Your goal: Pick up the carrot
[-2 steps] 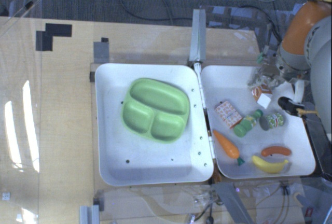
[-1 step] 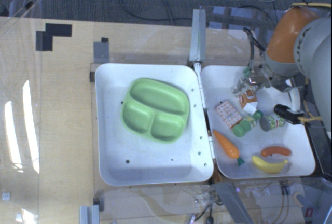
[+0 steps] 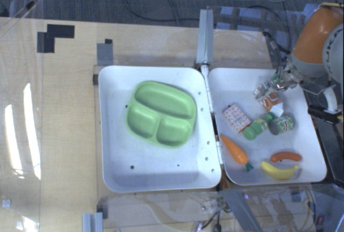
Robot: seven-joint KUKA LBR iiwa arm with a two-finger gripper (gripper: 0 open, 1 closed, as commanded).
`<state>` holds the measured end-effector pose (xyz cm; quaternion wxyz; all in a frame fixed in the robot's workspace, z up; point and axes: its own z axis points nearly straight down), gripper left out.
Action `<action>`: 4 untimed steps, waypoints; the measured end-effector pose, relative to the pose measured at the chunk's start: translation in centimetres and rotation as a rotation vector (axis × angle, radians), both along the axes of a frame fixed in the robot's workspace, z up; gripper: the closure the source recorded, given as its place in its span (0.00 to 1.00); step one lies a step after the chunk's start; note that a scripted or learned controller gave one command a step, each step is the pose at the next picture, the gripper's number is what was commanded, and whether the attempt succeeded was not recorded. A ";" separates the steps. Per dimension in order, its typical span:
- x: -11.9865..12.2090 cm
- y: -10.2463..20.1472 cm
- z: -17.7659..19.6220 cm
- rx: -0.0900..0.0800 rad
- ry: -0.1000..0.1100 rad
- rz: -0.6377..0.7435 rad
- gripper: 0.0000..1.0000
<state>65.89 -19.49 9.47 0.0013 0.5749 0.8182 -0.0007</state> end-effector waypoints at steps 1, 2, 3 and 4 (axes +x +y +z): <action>0.0 0.9 -0.1 0.004 -0.006 -0.557 1.00; -1.1 1.7 -0.4 0.001 -0.013 -0.294 1.00; 1.4 -1.2 0.4 0.000 -0.008 -0.006 1.00; -1.7 6.0 0.0 0.005 -0.019 -0.346 1.00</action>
